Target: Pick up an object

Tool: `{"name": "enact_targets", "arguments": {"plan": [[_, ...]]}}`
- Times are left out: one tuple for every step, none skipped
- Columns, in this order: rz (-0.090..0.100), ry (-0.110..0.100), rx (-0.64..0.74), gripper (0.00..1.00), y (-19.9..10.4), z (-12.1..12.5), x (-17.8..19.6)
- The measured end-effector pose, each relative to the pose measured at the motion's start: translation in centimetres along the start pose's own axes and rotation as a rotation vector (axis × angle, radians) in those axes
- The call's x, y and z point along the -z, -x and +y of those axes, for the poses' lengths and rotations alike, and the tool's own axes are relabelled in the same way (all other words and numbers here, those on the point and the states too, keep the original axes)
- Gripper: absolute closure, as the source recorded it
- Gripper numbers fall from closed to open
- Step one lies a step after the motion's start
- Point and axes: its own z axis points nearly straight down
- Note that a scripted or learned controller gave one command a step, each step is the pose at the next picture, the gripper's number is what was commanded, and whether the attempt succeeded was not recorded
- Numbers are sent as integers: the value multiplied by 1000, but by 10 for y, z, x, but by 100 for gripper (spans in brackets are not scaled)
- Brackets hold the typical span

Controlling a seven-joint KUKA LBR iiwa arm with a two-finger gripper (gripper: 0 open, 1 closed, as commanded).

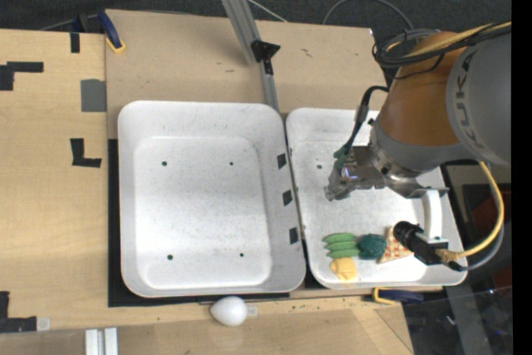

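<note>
The gripper [342, 183], jaw state impossible to tell, hangs over the right bin [312, 137], above the toys [359, 249] clustered at its lower edge, well placed, apparently, to descend for a pick.

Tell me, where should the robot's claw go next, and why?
Probably toward the view's bottom edge, then down. The gripper hangs over bare floor of the right-hand white bin, while the ridged green toy, yellow toy and dark green toy sit by its near wall.

Both white bins [199, 116] look like speckled matt plastic on a pale, smooth wooden bench [50, 179].
</note>
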Motion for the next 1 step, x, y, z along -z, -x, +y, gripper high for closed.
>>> {"name": "enact_targets", "arguments": {"plan": [[0,-1,0,100,-53,-4,-11]]}}
